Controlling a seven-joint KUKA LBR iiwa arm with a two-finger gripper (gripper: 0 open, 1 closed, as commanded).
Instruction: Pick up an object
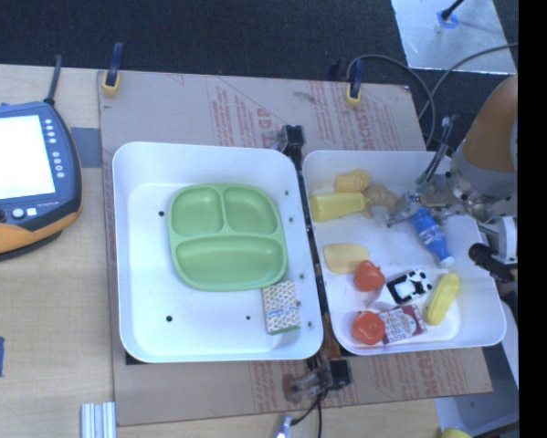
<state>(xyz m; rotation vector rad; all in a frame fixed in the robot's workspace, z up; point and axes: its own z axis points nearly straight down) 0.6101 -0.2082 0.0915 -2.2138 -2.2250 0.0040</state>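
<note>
In the camera view, the arm (pixel 492 135) reaches in from the right edge, and its gripper (pixel 417 206) hangs low over the upper part of the right bin (pixel 478 336). Whether the claw is apart or together I cannot tell, since the wrist hardware blurs into the clutter beneath it. Just below and right of it lies a blue bottle (pixel 430 234), tilted, near enough to be the likely target, though nothing is visibly clamped.

The other candidates crowd the same bin:
- a yellow block (pixel 337 205) at the upper left
- a red tomato (pixel 368 276) in the middle
- a corn cob (pixel 440 299) toward the lower right

The left bin (pixel 136 327) holds a green divided plate (pixel 227 236), with a small carton (pixel 281 307) touching its lower right corner.
</note>
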